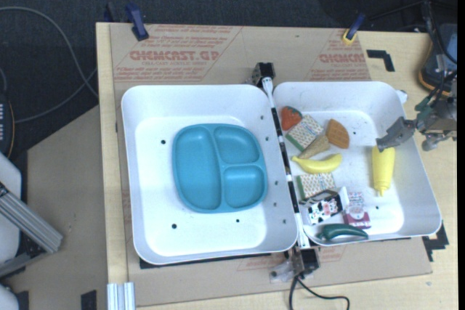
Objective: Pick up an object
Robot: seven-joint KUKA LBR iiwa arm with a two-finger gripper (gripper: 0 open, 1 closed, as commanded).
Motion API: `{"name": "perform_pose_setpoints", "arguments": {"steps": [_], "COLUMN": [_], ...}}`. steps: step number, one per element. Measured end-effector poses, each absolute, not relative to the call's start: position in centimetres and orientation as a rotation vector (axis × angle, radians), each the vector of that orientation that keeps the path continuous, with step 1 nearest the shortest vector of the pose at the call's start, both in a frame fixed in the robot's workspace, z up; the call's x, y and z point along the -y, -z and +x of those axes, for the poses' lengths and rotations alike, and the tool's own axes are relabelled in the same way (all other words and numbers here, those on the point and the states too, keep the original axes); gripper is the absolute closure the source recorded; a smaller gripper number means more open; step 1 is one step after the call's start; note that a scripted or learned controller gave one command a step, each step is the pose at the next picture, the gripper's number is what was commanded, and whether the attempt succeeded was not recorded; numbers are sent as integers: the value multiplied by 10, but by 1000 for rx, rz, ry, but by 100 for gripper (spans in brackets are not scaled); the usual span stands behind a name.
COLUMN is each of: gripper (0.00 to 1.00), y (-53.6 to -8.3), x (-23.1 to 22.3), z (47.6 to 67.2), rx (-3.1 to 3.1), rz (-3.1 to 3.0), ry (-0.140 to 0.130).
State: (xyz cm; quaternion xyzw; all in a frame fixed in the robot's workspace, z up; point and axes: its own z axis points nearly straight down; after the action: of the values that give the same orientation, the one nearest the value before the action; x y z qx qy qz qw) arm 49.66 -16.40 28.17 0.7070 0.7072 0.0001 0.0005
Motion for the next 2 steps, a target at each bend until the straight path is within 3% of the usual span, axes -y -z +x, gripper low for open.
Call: {"name": "perform_pose_setpoints", "arguments": {"steps": [1,2], "gripper": [0,0], "y": [-167,-84], "x": [224,213], "z": [527,534], "rx": [-2222,-2224], "rz": [2224,2222], "ry": [3,0]}}
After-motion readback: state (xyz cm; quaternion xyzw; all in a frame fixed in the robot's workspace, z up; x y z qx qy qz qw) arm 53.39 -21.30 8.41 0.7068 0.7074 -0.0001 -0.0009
